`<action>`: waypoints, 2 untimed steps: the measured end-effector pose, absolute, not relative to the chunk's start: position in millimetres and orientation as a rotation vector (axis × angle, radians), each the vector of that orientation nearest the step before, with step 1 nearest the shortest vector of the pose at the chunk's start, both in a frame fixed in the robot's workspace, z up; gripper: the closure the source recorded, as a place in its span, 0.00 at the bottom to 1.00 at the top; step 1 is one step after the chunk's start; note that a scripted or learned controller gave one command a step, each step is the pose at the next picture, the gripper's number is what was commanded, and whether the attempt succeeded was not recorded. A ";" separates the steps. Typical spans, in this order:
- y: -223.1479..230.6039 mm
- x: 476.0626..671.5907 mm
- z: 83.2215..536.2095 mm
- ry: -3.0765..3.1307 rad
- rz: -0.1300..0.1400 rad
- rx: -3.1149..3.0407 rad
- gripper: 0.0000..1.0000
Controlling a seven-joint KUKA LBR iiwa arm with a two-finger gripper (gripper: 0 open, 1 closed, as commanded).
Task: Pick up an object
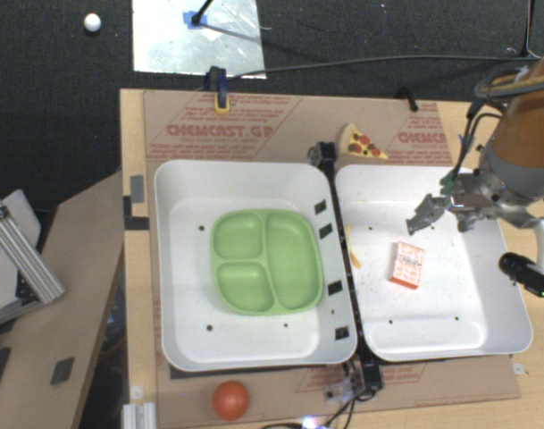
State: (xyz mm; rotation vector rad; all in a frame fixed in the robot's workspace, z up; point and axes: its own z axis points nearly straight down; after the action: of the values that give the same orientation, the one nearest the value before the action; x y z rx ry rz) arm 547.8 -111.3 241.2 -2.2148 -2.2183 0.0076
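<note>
Two shallow white bins sit side by side on my bench feed, the left bin (178,239) carrying a green sectioned plate (266,261) near its centre, the right bin (486,329) carrying a small orange-and-white packet (407,264) a little toward seven o'clock of its middle. The grey arm with its orange band (526,132) reaches in from three o'clock, and the gripper (441,211) hangs over the right bin's upper half, at roughly one o'clock from the packet and apart from it. I see grey tips on either side of the head, but from this slant I cannot tell how wide they stand; nothing shows between them. A thin yellow sliver (354,258) lies near the right bin's left wall, at nine o'clock from the packet. Outside the bins, a toy pizza slice (363,143) rests on the cardboard at twelve o'clock of the divider, and an orange-red ball (230,399) sits at six o'clock below the left bin. A white ball (93,22) lies on the dark floor at eleven o'clock
</note>
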 end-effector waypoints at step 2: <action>-120.3 554.3 194.5 -2.221 0.002 -2.219 0.00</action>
State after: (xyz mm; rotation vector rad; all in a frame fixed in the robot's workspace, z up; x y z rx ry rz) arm 554.3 -120.3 194.5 -2.2191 -2.2210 0.0025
